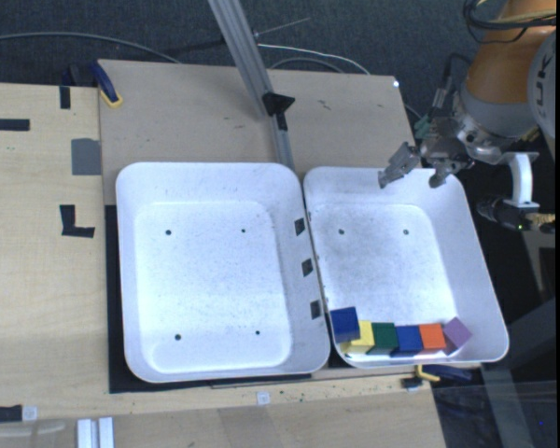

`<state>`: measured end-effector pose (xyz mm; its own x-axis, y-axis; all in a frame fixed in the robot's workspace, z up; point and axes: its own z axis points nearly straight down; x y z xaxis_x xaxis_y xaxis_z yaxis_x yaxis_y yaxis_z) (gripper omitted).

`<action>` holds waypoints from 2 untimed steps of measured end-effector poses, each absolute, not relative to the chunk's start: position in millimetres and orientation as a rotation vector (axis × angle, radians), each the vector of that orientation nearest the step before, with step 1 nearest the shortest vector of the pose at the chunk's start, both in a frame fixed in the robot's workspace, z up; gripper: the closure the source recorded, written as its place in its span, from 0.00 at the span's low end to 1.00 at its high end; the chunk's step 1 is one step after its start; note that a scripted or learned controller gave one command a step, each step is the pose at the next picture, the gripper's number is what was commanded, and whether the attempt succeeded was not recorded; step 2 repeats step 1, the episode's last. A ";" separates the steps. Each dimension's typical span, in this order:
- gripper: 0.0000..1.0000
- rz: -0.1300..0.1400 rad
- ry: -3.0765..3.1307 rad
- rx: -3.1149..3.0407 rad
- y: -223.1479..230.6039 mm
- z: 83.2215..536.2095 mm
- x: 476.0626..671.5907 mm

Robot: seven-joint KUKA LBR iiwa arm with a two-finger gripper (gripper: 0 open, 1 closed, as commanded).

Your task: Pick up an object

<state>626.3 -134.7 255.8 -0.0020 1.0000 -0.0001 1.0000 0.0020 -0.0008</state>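
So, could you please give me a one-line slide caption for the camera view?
Open gripper above the right bin's far rim; coloured blocks line its near wall.

My pincer (416, 168) hung over the far rim of the right bin (476, 250), fingers spread apart and holding nothing. Along that bin's near edge lay a row of blocks: blue (343, 322), yellow (361, 335), green (384, 335), blue (409, 339), orange (432, 336), purple (456, 332).
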 end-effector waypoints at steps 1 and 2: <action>0.00 0.012 -2.214 -2.219 -169.7 177.0 605.0; 0.00 0.012 -2.214 -2.219 -169.7 177.0 605.0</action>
